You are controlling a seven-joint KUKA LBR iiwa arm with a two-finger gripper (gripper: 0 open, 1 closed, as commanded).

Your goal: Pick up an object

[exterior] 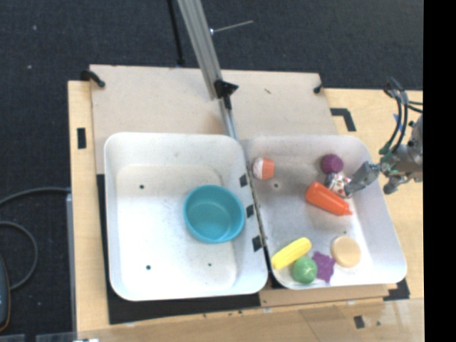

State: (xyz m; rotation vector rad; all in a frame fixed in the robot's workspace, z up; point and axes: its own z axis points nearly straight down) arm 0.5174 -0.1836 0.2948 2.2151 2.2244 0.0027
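Orange carrot [328, 199] lying tilted, right bin [388, 223] middle

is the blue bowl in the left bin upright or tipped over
Upright. The bowl shows its round open mouth and inside floor facing up.
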